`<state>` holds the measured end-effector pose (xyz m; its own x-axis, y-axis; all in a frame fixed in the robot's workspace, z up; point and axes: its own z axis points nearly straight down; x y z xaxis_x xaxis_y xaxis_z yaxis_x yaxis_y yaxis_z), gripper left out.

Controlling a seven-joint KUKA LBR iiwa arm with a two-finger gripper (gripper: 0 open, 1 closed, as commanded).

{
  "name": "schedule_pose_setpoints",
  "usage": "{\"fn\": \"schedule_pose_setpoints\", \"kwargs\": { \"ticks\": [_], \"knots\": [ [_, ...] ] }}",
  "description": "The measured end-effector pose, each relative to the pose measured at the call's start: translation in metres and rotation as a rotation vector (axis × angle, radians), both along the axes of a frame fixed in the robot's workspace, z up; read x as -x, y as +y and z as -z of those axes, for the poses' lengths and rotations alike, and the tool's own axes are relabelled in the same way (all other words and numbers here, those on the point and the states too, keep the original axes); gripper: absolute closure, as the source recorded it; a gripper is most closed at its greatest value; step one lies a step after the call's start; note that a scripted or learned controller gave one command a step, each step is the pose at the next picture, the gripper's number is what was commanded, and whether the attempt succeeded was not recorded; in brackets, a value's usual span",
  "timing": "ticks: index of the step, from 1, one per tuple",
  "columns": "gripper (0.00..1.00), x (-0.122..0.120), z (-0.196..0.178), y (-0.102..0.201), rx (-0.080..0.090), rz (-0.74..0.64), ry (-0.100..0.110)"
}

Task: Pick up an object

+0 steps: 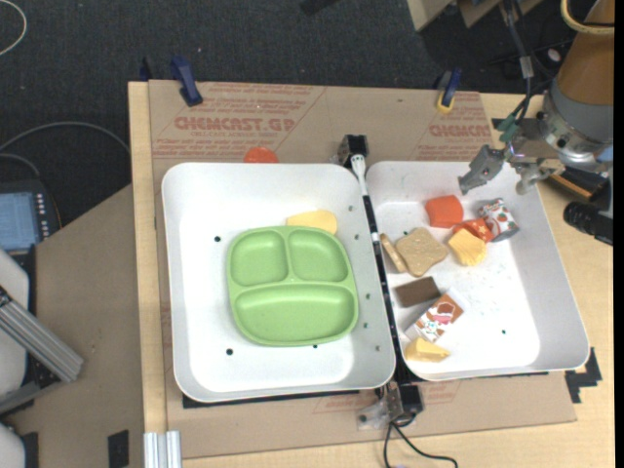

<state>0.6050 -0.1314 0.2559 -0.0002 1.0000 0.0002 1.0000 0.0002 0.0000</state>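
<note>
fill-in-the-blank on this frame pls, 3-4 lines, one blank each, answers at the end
1. The green divided plate lies in the ____ bin.
2. The plate has ____ compartments.
3. The orange-red block lies in the ____ bin.
4. The tool hangs over the right bin's ____ edge, holding nothing.

Missing words: left; three; right; far

Red print "CHEMCAST GP" on brown board (234, 122) — repeated, partly hidden, at right
</note>
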Motion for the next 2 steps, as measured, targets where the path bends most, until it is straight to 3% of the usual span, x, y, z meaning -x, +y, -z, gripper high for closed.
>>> {"fn": "schedule_pose_setpoints", "kwargs": {
  "ticks": [1, 2],
  "knots": [
    [0.0, -0.061, 0.154, 0.028, 0.002, -0.002, -0.017],
    [0.0, -0.033, 0.161, -0.001, 0.004, -0.001, -0.025]
  ]
}}
